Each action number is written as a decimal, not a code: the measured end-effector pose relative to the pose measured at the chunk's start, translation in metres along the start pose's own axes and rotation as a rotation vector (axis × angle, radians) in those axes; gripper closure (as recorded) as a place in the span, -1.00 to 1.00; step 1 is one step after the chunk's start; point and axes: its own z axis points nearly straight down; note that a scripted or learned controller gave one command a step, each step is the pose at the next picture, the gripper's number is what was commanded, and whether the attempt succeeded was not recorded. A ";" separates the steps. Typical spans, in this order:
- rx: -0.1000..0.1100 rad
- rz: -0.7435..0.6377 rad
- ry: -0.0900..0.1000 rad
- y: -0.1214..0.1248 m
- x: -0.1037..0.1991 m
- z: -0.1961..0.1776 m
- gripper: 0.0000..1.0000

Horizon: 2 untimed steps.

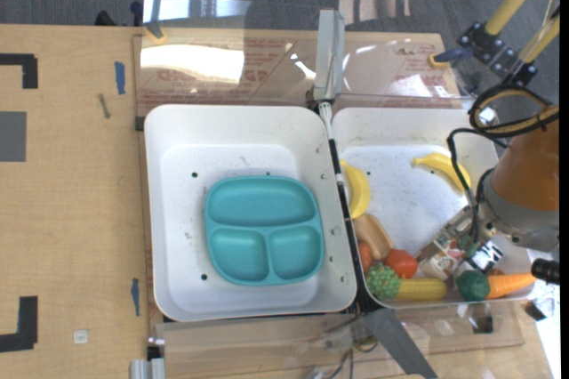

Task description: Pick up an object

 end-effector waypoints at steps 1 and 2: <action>0.005 -0.026 -0.004 0.013 0.021 0.000 -1.00; 0.002 -0.012 0.000 0.001 0.003 0.000 -1.00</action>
